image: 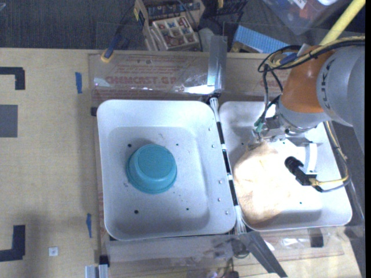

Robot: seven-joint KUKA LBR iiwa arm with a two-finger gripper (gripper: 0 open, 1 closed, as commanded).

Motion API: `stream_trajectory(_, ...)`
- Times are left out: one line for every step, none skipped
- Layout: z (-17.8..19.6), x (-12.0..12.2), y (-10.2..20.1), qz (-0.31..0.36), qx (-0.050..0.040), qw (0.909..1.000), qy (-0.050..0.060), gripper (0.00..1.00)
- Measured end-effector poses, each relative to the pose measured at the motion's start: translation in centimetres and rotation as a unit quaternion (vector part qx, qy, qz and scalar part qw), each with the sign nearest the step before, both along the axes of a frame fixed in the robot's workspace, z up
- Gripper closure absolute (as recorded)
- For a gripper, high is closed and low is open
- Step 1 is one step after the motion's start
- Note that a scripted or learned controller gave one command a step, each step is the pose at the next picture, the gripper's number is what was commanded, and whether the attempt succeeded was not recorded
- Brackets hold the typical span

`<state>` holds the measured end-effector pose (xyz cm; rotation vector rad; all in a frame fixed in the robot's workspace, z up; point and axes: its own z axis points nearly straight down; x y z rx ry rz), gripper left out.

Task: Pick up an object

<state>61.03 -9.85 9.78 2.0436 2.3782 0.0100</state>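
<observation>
A teal bowl [152,167] lies upside down on the floor of the left bin [116,117], a little left of its middle. The arm comes in from the right over the right bin [336,210]. My gripper [262,133] hangs low near that bin's back left part, largely hidden under the grey wrist and orange band [301,88]. A blurred tan patch [264,181] spreads over the right bin's floor just in front of the gripper; I cannot tell whether it is an object or a glow.
A black connector with a yellow cable [300,171] hangs off the arm over the right bin. A metal divider [223,155] separates the bins. Clear plastic wrap [153,80] lies behind the left bin, with boxes and clutter beyond.
</observation>
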Motion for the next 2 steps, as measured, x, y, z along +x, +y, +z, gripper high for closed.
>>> stream_trajectory(-0.8,2.8,-2.4,-0.099,-0.0008,0.9951,-0.001,1.00)
stream_trajectory(8.4,4.6,4.0,-0.039,-0.0008,0.9992,0.006,1.00)
